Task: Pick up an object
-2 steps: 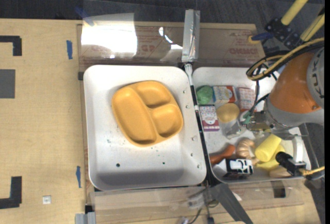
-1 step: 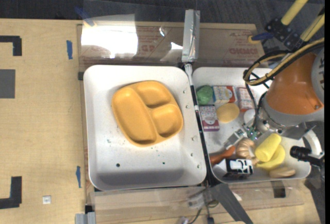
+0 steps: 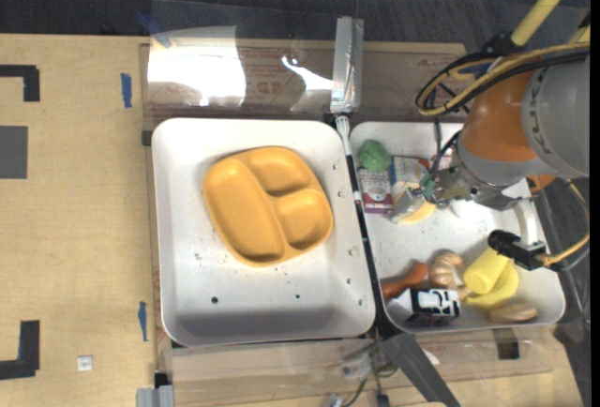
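The right bin [image 3: 469,250] holds a clutter of small things. A green round item [image 3: 373,153] lies at its upper left, with a maroon and white packet [image 3: 377,192] just below it. A pale yellow banana-like piece [image 3: 413,213] rests near the middle. My gripper [image 3: 433,189] reaches down over that middle patch, right beside the packet and the pale piece. Along the bin's front lie a yellow block [image 3: 489,276], a tan knobbly item [image 3: 445,265], an orange-brown stick [image 3: 403,281] and a black and white box [image 3: 434,302].
The left bin [image 3: 187,283] carries an orange divided plate [image 3: 268,203] at its centre. A clear plastic sheet and a metal strip [image 3: 346,67] stand behind the bins. Cables [image 3: 459,77] and the arm's orange band [image 3: 497,119] hang over the right bin's back.
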You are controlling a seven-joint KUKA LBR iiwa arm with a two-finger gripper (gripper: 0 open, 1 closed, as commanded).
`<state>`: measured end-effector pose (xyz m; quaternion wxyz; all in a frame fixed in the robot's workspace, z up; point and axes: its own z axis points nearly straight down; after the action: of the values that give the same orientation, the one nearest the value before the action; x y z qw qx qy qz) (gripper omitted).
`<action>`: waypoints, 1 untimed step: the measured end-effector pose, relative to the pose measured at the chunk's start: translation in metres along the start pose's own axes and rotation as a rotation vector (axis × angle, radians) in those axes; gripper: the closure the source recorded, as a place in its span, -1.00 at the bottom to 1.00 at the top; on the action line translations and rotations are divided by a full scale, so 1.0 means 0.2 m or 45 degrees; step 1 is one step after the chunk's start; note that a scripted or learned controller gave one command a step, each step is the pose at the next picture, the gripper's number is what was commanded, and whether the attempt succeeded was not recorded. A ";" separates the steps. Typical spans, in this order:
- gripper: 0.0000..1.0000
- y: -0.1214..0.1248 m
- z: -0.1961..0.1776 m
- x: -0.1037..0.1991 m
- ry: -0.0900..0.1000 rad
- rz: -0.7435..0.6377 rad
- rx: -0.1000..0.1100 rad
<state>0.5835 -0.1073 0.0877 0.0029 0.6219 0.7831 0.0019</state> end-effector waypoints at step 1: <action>1.00 0.00 -0.05 0.00 -0.001 0.000 -0.003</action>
<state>0.5841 -0.1073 0.0978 0.0041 0.6219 0.7831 0.0026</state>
